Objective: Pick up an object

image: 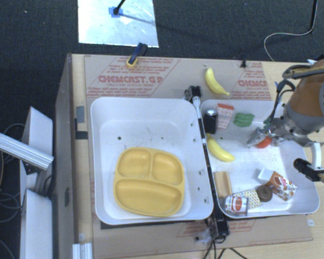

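Note:
My gripper (pixel 263 138) hangs low over the upper right part of the right bin (pixel 302 198), at the end of the grey arm with its orange band (pixel 308 93). A small red object (pixel 265 142) lies right under the gripper tip; whether it is gripped cannot be made out. A yellow banana (pixel 220 150) lies to the gripper's left, near the bin's left wall. A green item (pixel 243 118), a white and red carton (pixel 224 116) and a black can (pixel 210 121) sit along the bin's far side.
The near part of the right bin holds a wooden block (pixel 222 183), a red and white can (pixel 237 203), a brown lump (pixel 264 193), an orange packet (pixel 282 186) and a white piece (pixel 264 174). A yellow divided tray (pixel 148 181) lies in the left bin (pixel 105 123). A second banana (pixel 216 82) rests on the bench behind the bins.

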`<state>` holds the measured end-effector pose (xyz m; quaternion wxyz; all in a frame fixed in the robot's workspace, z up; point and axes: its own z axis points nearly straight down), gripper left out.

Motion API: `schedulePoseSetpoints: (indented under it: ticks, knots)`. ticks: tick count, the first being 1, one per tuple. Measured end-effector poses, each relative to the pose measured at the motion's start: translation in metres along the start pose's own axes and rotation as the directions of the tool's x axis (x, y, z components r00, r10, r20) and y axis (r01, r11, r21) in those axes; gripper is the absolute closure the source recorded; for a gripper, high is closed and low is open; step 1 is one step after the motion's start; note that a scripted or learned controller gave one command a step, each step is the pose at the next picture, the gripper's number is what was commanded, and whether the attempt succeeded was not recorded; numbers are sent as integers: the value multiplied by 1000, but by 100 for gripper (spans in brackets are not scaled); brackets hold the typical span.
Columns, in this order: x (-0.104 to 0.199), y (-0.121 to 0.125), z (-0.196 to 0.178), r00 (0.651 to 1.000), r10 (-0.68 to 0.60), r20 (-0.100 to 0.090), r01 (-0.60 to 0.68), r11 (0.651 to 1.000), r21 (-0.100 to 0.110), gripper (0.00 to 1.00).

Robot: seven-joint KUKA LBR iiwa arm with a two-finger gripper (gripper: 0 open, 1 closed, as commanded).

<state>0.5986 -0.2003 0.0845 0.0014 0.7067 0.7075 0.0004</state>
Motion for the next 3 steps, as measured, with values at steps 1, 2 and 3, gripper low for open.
schedulePoseSetpoints:
  ticks: [1,2,3]
  knots:
    - [0,1,-11,1000,-1,0,1,1000,-3,100]
    - [68,26,-110,1000,-4,-1,4,1000,-3,100]
    - [143,-14,-143,1000,-4,-3,4,1000,-1,100]
